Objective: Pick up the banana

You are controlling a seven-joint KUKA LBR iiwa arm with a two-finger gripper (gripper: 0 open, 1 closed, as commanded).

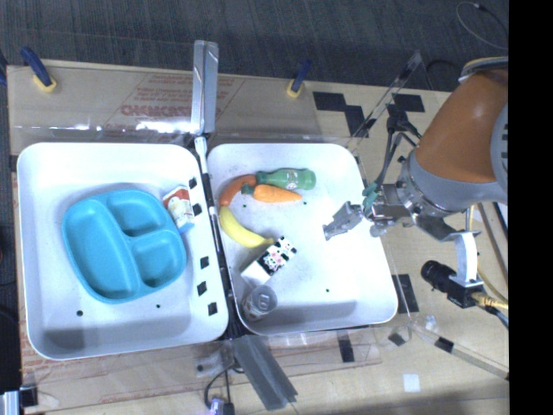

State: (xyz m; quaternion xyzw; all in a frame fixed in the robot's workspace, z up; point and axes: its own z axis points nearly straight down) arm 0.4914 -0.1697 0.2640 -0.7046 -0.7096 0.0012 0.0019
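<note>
Blue tray [121, 245] was seated in left bin [52, 327]. Gripper [344, 220] was held over right bin [367, 296], well apart from banana [239, 230]; finger opening could not be told, nothing seen gripped. Banana was lain near divider, below carrot [276, 194].

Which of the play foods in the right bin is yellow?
The banana, curved and lying by the divider. The carrot above it is orange, and the bottle is green.

The arm [467, 137] is cut off by the picture's right edge. The pincer [344, 221] is too small and blurred to tell how its fingers stand. Against the left bin's [34, 232] right wall, the small carton's [180, 207] label is unreadable
</note>
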